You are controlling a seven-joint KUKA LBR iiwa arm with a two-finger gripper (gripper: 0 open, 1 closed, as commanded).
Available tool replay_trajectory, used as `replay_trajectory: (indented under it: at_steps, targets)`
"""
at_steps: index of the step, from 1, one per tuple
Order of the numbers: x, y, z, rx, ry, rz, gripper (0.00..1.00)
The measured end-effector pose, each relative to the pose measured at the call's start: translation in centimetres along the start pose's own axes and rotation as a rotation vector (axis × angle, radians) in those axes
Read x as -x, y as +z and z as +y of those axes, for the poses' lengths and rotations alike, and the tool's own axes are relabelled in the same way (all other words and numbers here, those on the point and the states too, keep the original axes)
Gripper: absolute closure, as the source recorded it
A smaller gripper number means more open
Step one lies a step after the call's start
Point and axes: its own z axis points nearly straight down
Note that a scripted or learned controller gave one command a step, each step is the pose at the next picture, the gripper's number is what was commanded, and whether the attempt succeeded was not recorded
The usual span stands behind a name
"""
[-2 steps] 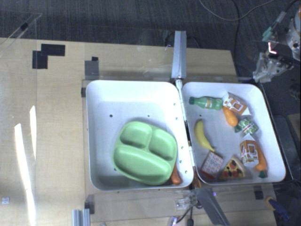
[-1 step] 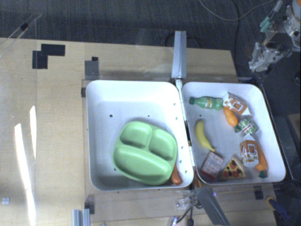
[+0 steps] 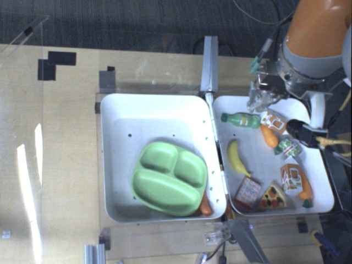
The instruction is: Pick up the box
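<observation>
The box lies flat near the front of the right bin, just beside the pizza slice, and looks light, stiff cardboard, best pinched across its short sides; the hand's state I cannot tell.

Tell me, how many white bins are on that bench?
2. The left bin holds a green divided plate; the right bin holds the small food items, including a banana and a green bottle.
</observation>
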Motion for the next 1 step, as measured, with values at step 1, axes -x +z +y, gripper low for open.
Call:
replay_trajectory:
  at_steps: [1]
  targets:
    - [0.01,-0.03,0.01,0.001,-0.001,0.0,0.0]
